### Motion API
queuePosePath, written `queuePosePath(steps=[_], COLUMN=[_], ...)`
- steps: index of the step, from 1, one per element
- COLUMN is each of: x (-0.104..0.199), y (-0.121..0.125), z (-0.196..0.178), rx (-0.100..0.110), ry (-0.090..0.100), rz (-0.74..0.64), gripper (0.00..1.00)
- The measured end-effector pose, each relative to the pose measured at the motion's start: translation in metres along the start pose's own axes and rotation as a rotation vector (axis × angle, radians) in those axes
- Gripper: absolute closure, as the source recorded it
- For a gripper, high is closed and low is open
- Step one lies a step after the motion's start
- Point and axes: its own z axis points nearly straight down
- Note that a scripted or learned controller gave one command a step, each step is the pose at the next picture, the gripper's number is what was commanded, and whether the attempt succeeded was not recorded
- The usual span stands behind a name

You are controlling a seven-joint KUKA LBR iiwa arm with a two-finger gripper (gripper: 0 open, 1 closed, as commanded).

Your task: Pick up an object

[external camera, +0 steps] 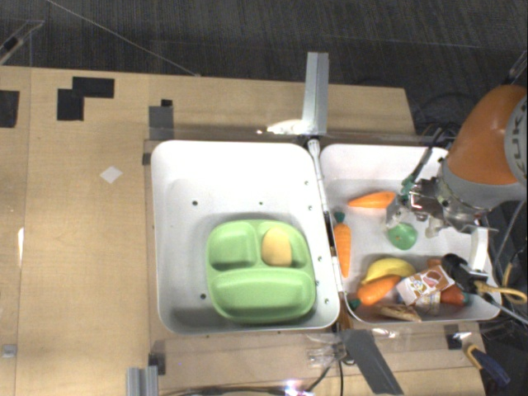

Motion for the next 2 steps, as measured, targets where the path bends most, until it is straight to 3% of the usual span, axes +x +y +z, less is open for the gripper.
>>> queuePosePath(steps=[1,2], x=[-0.0226,-0.0213], y=[0.0237,0.0258], z=[0.0676,0.0586], rx=[-0.003,-0.005], ry=[0.0,0.002], rz=[-0.08,-0.08], gripper=[0.0,1.0])
